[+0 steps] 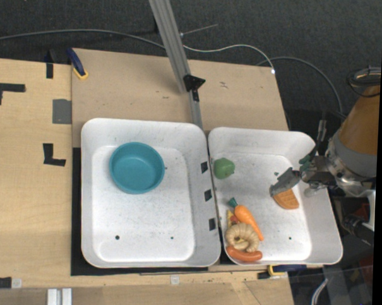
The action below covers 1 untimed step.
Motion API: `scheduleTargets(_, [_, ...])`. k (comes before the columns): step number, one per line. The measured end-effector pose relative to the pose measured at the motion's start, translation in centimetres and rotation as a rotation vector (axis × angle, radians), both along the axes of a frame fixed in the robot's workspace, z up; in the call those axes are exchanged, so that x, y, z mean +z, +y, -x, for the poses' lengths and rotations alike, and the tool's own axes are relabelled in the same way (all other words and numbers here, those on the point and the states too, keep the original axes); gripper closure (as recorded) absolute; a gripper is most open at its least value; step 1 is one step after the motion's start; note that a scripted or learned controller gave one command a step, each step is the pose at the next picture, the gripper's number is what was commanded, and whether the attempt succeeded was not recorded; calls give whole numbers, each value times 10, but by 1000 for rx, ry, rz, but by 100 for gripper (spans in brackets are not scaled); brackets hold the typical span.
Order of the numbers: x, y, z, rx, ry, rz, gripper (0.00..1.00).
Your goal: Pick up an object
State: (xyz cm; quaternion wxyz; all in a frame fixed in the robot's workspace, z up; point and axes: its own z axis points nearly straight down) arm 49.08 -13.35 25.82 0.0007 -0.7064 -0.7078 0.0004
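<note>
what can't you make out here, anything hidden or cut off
- Orange wedge, camera view: its upper left part is hidden under the gripper.
- Red piece, camera view: partly covered by the beige coil.
- Arm, camera view: cut off at the right.

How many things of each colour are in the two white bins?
Blue: 1, the bowl
Green: 1, the round ball
Orange: 2, the carrot and the wedge by the hand
Tan: 1, the curled toy
Red: 1, the sausage
Total: 6
</note>
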Motion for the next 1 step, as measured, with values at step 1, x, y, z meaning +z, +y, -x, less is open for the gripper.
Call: scheduleTargets(1, [0, 0, 0, 0, 0, 0, 0])
